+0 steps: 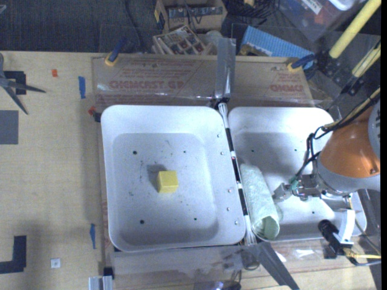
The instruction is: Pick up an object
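Yellow block (168, 181) sits mid-left bin (115, 162), looks light and stiff, grab its flat sides; gripper (289, 190), well right of it, grip state unclear.

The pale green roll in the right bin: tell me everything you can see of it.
The pale green roll is a cylinder with a speckled, soft-looking surface, perhaps cloth or foam. It lies on its side in the right bin, along that bin's left wall beside the divide between the bins. One round end, a darker green, faces the bin's near corner. Its long side rests against the wall. The gripper sits just to its right, and contact cannot be judged.
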Robot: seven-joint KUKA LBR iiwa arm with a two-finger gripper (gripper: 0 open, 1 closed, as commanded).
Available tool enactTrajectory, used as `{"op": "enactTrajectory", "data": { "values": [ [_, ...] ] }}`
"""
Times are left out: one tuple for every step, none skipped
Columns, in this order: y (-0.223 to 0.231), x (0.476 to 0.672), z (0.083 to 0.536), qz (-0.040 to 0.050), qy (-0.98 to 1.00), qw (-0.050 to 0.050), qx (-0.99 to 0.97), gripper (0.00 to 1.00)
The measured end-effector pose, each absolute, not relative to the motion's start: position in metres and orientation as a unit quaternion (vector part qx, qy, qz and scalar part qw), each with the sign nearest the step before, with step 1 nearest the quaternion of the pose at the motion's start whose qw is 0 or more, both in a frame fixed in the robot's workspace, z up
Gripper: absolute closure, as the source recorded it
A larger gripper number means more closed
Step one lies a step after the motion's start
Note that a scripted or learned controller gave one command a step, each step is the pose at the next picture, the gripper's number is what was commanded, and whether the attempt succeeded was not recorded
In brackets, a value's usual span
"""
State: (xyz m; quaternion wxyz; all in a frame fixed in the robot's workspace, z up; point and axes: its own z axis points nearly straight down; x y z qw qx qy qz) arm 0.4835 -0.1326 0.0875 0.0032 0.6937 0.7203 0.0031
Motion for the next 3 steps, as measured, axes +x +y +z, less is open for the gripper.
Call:
{"op": "enactTrajectory", "data": {
  "values": [
    [-0.134,0.486,0.095,0.0042,0.721,0.004,0.693,1.00],
    [-0.088,0.481,0.211,-0.0017,0.676,-0.002,0.737,1.00],
    [-0.071,0.483,0.220,-0.0017,0.609,0.000,0.793,1.00]
  ]
}}
